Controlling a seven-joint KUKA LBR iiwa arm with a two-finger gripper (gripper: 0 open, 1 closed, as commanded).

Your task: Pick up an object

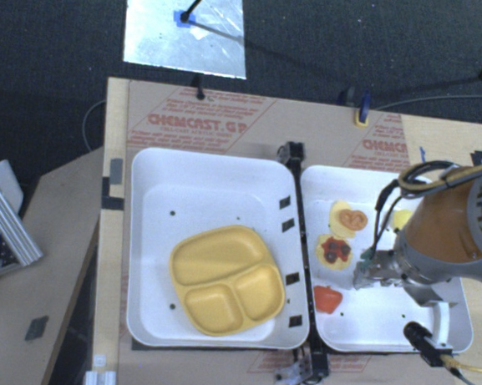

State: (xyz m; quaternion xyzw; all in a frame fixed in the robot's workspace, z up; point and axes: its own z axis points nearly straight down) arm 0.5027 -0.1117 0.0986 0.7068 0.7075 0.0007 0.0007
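My gripper (366,272) low in the right bin (455,328).
I cannot tell how far it is open or whether it grips anything. A red-topped toy (335,251) sits just at its 10 o'clock, an orange piece (327,299) at 7, a yellow tray (227,278) in the left bin (159,222).

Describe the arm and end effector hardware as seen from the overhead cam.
The arm has a grey body with a wide orange band above the wrist. Black and yellow cables loop over its top. The end effector is a small grey metal assembly below the band, too blurred for finer detail.
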